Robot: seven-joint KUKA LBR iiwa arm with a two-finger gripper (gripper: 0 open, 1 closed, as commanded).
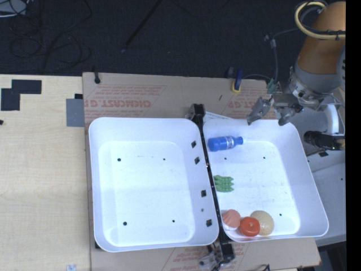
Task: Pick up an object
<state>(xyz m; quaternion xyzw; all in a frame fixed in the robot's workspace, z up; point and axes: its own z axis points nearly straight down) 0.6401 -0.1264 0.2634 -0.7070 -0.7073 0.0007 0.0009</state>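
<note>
My gripper point(272, 113) hangs above the far rim of the right bin point(293, 174), its two fingers spread apart with nothing between them. A blue bottle point(224, 143) lies on its side near the bin's far left corner. A small green object point(223, 183) rests by the left wall, midway down. In the near left corner sit a pink object point(230, 217), a red round object point(249, 226) and a tan round object point(263, 222), close together. All of them lie well below and left of the gripper.
The left bin point(146, 182) stands beside the right one, joined by a black divider bar point(206, 174). Both rest on a cardboard sheet point(141, 97). A black fixture point(321, 140) sits just outside the right bin's far right corner.
</note>
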